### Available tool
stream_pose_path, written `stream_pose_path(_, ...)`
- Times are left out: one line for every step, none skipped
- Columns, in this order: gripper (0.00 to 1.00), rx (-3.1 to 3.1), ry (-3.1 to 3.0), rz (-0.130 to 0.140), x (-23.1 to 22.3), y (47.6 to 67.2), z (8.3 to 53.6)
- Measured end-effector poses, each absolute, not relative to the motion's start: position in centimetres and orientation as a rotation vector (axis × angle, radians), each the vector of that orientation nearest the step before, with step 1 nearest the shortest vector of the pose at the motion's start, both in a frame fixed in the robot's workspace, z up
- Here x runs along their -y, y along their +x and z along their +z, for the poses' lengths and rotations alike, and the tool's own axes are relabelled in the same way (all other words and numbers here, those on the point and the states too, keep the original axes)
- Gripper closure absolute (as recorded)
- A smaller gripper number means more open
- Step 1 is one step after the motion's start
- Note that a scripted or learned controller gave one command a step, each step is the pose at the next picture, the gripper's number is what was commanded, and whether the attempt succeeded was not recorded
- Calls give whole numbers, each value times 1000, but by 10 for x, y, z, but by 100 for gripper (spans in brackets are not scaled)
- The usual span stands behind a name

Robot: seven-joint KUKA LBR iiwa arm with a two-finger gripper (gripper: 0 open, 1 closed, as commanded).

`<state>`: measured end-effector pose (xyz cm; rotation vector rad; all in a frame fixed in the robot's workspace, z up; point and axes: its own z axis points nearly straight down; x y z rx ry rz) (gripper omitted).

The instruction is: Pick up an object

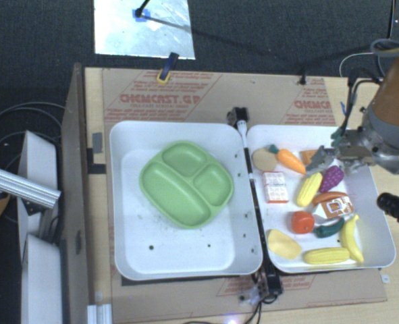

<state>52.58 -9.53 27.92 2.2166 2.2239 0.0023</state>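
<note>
A: Nearest the lens, along the lower edge of the right bin point(381, 245), lie a corn cob point(326, 255) and a banana point(351, 238), with a pale yellow lump point(284, 244) just left of them.

B: Which of these is the object to pick?

A: The task names none. Judging by the gripper point(329, 155), which hangs in the upper right of the frame over that bin's far side, the likeliest are the purple grapes point(331, 178) and the second corn cob point(310, 189) just below it, or the carrot point(291, 160) to its left.

B: Is it gripping anything?

A: I see nothing between the fingers, and I cannot tell how far apart they stand; the metal blurs there.

B: And further out?

A: A tomato point(302, 221), a small red-and-white box point(275, 186) and a tan potato-like piece point(264, 158) sit toward the bin's left wall. The toys lie loosely scattered, probably so each can be gripped alone. In the left bin point(138, 248), mid-frame, a green divided plate point(186, 183) rests alone.
</note>
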Motion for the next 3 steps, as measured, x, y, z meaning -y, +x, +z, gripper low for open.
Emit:
stream_pose_path(0,-2216,2232,-8,167,483,208)
stream_pose_path(0,-2205,2203,18,151,509,108)
stream_pose_path(0,-2209,2191,25,154,574,95)
